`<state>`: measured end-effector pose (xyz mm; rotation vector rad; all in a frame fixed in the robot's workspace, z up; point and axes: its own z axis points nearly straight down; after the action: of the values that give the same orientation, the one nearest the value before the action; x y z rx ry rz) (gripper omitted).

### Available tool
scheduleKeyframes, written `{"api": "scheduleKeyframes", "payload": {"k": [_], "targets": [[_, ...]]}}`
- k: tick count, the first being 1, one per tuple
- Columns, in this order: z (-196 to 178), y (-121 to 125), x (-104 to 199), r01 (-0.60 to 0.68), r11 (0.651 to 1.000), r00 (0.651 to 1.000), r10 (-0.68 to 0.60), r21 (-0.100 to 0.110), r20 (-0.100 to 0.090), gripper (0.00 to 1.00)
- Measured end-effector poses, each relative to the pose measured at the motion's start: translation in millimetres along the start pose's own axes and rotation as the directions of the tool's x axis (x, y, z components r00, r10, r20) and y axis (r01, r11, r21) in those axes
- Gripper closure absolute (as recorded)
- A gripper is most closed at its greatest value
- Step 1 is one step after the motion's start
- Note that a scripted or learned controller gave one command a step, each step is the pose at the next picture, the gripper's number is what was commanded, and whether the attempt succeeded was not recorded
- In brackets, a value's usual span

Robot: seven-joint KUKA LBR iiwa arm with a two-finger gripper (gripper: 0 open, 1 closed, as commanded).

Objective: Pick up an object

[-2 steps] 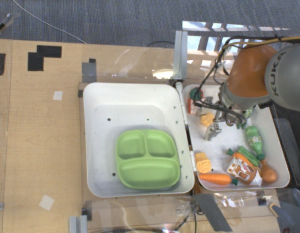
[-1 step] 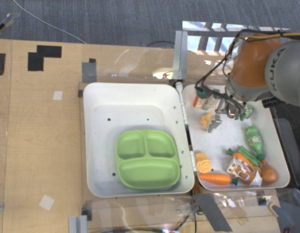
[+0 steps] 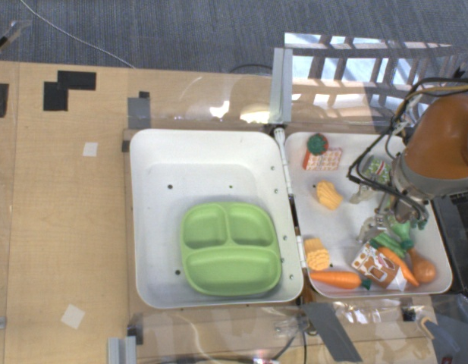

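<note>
My gripper (image 3: 379,224) hangs low over the right side of the right bin (image 3: 347,218), under the arm's orange band (image 3: 444,139). Just below it lie a green leafy toy (image 3: 391,243) and a small brown and white carton (image 3: 374,266). Nothing can be seen held in the gripper. Further left in the same bin are a yellow corn piece (image 3: 328,196), a second yellow piece (image 3: 317,255) and an orange carrot (image 3: 336,280). At the far end sit a red strawberry (image 3: 317,142) and a pink packet (image 3: 325,159).
The left bin (image 3: 158,203) holds a green divided plate (image 3: 230,247). An orange ball (image 3: 424,268) rests in the right bin's near right corner. A green and white packet (image 3: 376,170) lies partly behind the arm's cables. A metal divider (image 3: 288,196) separates the bins.
</note>
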<state>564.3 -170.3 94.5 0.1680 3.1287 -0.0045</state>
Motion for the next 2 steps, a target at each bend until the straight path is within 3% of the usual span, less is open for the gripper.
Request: {"api": "scheduleKeyframes", "payload": {"k": [1, 2], "targets": [[3, 5, 53, 0.007, 1.0, 1.0, -0.007, 0.0, 0.012, 0.0], [-11, 7, 48, 0.015, 1.0, 0.999, -0.015, 0.002, 0.029, 1.0]]}}
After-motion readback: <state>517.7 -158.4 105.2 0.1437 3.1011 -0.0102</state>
